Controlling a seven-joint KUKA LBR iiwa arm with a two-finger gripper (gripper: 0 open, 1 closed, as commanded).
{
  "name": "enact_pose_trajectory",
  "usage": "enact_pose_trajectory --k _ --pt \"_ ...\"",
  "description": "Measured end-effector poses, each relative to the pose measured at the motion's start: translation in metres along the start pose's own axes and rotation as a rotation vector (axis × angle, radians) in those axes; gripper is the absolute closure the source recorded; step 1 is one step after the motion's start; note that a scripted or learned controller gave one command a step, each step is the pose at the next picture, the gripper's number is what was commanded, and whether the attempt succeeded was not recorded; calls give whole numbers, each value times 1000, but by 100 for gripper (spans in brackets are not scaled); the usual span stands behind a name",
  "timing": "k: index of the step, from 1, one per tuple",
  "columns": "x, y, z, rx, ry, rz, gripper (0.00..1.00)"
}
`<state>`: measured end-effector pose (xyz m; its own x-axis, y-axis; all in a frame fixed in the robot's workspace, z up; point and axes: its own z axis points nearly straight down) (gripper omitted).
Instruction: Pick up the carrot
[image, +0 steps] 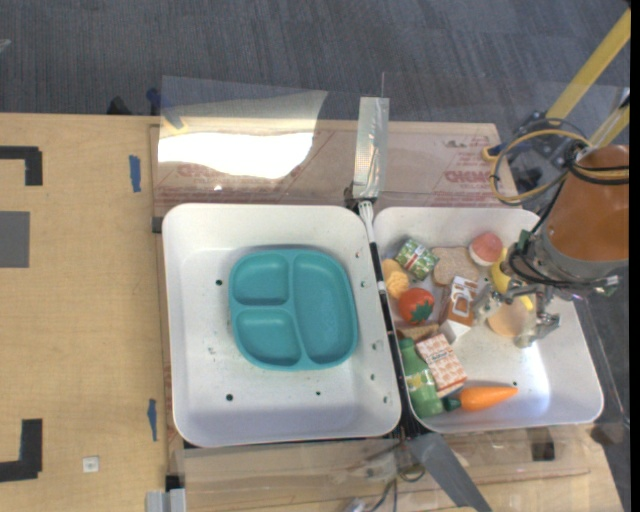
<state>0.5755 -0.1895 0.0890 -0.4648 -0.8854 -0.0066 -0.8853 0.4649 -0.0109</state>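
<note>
Carrot (487, 397) sat at the near edge of the right bin (575, 385), orange, lying flat with its green end next to a green item (424, 392). It was well below the gripper (517, 310) in frame, near but not touching. Nothing covered it.

Gripper was low over the right bin's far-right part, under the orange band (592, 200) of the arm. Wrist bulk and cables hid most of it; metal bits showed at the tip, but I could not tell how far apart the fingers were or whether anything sat between them. A pale tan item (507, 320) lay directly at the tip, partly covered, identity unclear.

Left of the gripper: 1 small red-and-white carton (461, 300), then 1 red tomato-like piece (416, 303), 1 orange piece (396, 281) and 1 green-yellow packet (416, 257). Just beyond the tip: 1 pink round thing (487, 247). Between the tip and the carrot: 1 red-and-white box (441, 362). Items overlapped, so edges were hard to separate.

Bins: 2, white, side by side. Left bin (190, 330) held 1 teal tray (293, 306) with 3 compartments, well apart from the gripper.
</note>
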Motion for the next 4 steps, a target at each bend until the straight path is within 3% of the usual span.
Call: enact_pose_trajectory --k 1,2,3,4 --pt "16 0 0 -3 0 -26 0" --pt "72 66 -1 -1 2 205 0" --pt "-5 22 -27 -3 0 197 0" --pt "34 55 -1 1 0 228 0"
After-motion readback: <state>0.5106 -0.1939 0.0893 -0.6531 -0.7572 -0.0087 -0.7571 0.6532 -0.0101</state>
